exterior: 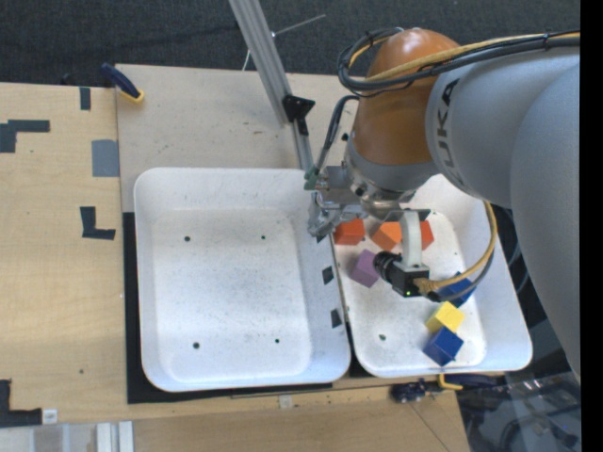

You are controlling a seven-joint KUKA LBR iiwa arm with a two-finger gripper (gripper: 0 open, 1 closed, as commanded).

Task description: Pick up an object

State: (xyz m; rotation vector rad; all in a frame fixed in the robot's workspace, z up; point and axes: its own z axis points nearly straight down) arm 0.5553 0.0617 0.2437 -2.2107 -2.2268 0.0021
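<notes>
My gripper (325,217) hangs low over the left edge of the right bin (405,351), close to the wall between the two bins. The orange wrist band (400,111) and grey arm cover the bin's back part. Just right of the gripper lies an orange block (350,233), very near it; whether they touch is unclear. Two more orange blocks (386,236) (426,234) sit further right. A purple block (365,268) lies in front of them. Near the bin's front right are a yellow block (448,316) and a blue block (443,346).
The left bin (226,290) stands beside the right one, sharing a raised double wall (325,290). A slanted metal pole (268,59) with a black clamp (297,108) comes down behind the bins. A black cable-mounted part (403,279) hangs off the wrist over the right bin.
</notes>
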